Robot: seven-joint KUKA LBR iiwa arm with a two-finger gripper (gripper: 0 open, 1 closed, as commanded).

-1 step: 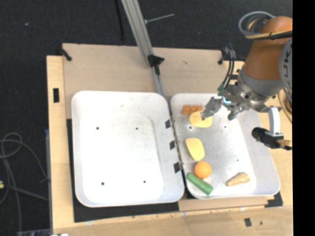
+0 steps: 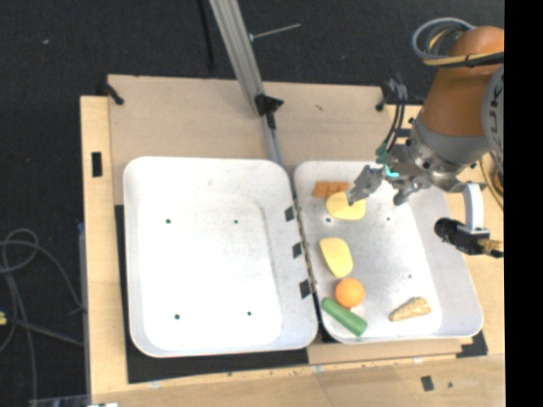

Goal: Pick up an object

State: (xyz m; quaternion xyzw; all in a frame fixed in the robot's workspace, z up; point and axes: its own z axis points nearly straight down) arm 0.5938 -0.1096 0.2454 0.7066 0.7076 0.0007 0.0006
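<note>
Leftmost on the bench sat the left bin, its white floor marked by a few dark dots. Beside it, touching along a clipped seam, lay the right bin, which carried all the loose pieces. Against its far left rim rested an orange block, and just in front of that a pale yellow piece. Nearer the camera lay a second yellow piece, then an orange ball touching a green stick at the near left corner. Farther right, near the front rim, lay a tan wedge.

Over the far part of that bin hung the gripper, its two fingers spread wide; the left finger came down on the upper edge of the pale yellow piece, the right finger hung above bare floor, and nothing sat between them. Behind it the arm rose to the right, wrist tilted down and leftward, orange band uppermost.
</note>
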